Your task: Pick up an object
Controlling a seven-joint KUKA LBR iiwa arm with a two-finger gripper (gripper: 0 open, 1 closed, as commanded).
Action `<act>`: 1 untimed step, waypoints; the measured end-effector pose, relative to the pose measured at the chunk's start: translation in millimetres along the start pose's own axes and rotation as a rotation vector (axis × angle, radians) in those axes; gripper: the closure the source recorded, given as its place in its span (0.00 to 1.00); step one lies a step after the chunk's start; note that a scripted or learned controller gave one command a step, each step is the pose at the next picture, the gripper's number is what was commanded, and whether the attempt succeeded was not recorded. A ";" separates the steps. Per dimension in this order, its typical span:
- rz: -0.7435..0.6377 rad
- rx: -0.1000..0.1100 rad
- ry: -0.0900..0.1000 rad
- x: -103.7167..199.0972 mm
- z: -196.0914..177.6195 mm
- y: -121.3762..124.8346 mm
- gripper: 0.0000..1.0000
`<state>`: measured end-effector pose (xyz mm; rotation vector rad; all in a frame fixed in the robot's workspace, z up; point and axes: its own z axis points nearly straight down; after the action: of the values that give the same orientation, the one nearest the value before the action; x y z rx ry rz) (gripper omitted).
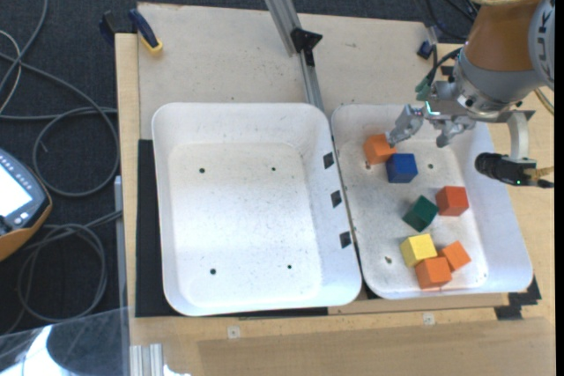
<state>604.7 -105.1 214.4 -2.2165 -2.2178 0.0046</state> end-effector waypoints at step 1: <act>0.000 -0.005 -0.001 -0.2 -2.8 0.9 0.00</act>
<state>605.7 -105.3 217.2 -2.2194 -2.2211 -0.0005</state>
